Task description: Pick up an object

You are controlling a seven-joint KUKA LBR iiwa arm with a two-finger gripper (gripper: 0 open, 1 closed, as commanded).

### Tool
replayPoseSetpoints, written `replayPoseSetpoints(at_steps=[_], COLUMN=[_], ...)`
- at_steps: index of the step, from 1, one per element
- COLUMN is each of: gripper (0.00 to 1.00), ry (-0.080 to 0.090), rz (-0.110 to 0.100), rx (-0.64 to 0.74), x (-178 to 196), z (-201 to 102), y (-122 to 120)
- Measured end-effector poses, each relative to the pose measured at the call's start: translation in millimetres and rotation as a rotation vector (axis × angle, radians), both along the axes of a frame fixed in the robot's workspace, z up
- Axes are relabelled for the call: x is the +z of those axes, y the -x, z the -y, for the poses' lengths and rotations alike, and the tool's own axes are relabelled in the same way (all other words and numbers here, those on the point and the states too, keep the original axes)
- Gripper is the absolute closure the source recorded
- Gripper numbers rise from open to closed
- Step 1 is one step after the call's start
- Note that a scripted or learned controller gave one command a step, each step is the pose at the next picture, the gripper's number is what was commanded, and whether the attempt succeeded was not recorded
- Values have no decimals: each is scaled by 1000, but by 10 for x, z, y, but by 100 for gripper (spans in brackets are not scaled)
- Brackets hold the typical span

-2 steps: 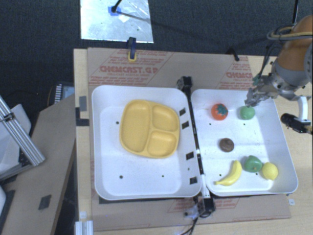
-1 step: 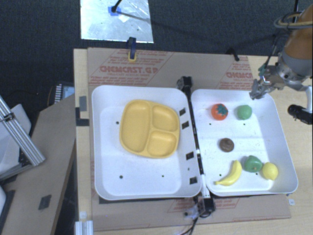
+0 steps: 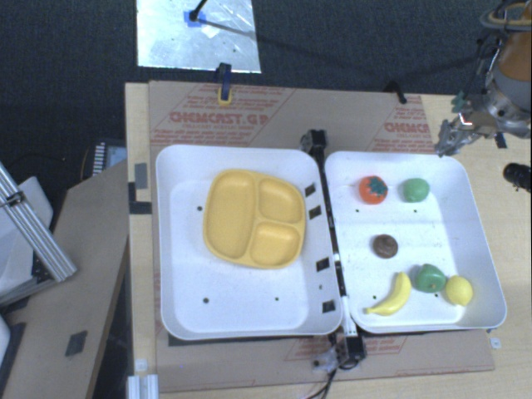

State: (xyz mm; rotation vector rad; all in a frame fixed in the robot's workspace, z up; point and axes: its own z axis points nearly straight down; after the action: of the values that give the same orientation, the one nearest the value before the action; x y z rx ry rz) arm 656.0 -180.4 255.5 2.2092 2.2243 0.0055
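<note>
The right bin (image 3: pixel 465 214) holds an orange-red fruit with a green top (image 3: pixel 373 189), a light green round fruit (image 3: pixel 415 190), a small brown round piece (image 3: pixel 384 245), a yellow banana (image 3: pixel 392 296), a dark green piece (image 3: pixel 429 278) and a yellow lemon (image 3: pixel 458 290). My gripper (image 3: pixel 450 138) hangs above the bin's far right corner, off to the right of the green fruit and higher up in the view. It is small and seen at a slant, with nothing visible between its fingers.
The left bin (image 3: pixel 179 264) holds a yellow three-compartment plate (image 3: pixel 253 218). A black clamp strip (image 3: pixel 322 223) runs between the bins. Cardboard lies under both bins, and a shiny metal sheet (image 3: pixel 198 23) lies beyond the bench.
</note>
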Motion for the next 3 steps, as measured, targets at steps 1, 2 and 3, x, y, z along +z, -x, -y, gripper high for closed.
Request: replayPoseSetpoints(at_steps=[1,2,3], gripper=[100,100,100], ry=[-3,-4,-4], rz=[-6,-5,-6], rx=[2,3,3], x=[-80,-19,-172], z=[-434,-966,-1481], y=[45,163,204])
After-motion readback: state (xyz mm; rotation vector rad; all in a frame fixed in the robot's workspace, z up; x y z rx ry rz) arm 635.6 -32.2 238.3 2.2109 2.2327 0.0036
